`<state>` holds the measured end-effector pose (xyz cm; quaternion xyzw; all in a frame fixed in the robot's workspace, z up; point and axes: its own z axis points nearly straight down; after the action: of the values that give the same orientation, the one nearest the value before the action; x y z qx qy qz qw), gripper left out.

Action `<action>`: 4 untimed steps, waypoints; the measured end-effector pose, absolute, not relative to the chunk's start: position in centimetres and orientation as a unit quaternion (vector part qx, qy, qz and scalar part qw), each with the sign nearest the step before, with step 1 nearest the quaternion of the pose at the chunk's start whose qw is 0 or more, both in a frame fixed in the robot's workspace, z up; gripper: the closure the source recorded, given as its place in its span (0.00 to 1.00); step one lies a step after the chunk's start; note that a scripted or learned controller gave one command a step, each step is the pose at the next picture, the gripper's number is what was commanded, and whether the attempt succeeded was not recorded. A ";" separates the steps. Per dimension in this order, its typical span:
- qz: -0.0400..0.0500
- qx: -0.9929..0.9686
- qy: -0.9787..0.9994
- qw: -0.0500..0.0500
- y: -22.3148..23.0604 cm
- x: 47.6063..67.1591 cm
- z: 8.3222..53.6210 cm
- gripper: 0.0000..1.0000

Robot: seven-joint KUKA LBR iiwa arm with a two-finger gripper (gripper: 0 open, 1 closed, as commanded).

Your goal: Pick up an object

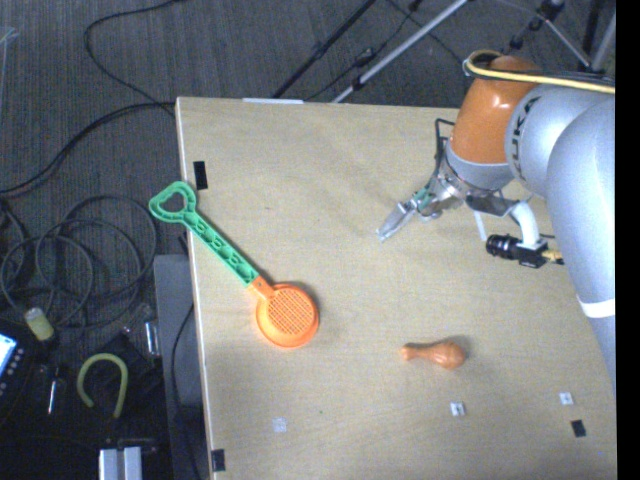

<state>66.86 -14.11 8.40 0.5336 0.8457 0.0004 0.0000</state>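
Observation:
A toy sieve lies at the left of the tan bench top, with a round orange head [287, 315] and a long green handle [205, 233] that juts past the bench's left edge. Toward the front right lies a small orange pear-shaped object [437, 353]. My gripper [392, 225] hangs over the bare middle-right of the bench, pointing down and to the left. It is well apart from both objects, and nothing shows at its tip. Above the wrist sits the arm's orange band [492, 108].
The tan bench top [320, 158] has small black and white markers near its edges [457, 408]. Off its left edge the floor holds loose cables [70, 258] and a green hook [100, 378]. Tripod legs [420, 28] stand behind the bench.

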 end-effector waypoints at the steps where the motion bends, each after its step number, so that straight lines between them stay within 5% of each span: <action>1: 0.002 0.534 0.846 0.000 -14.0 66.9 9.3 1.00; 2: 0.002 0.534 0.846 0.000 -14.0 66.9 9.3 0.00; 3: 0.003 0.534 0.845 0.000 -14.0 66.9 10.2 1.00; 4: 0.000 0.562 0.827 0.001 -12.6 66.9 27.1 1.00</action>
<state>66.91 -12.57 27.07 0.5615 0.8275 0.0001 0.0011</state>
